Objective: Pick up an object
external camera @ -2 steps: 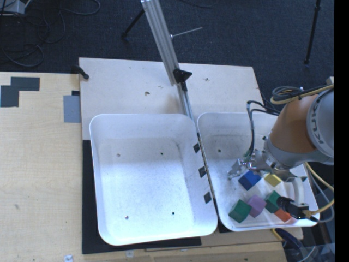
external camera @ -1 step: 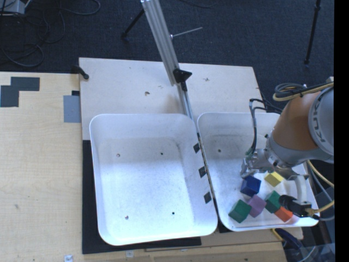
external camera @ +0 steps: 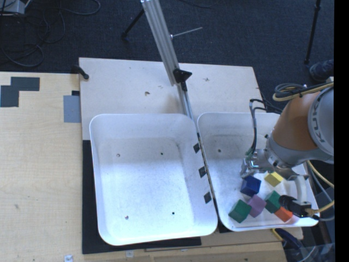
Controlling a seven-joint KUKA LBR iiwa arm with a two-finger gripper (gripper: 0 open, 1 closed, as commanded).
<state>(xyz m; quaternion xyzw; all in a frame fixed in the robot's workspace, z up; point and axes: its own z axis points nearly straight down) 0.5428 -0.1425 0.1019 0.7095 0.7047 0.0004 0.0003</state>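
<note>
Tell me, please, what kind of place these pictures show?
Probably a robotics lab or test bench. A grey and orange robot arm reaches over two white bins, small coloured blocks lie in the right bin, and cables trail on the dark carpet.

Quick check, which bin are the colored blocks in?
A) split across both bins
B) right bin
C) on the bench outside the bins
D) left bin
B: the blue block, yellow block, purple block and green block all lie clustered in the near corner of the right bin, beside the end effector.
</note>
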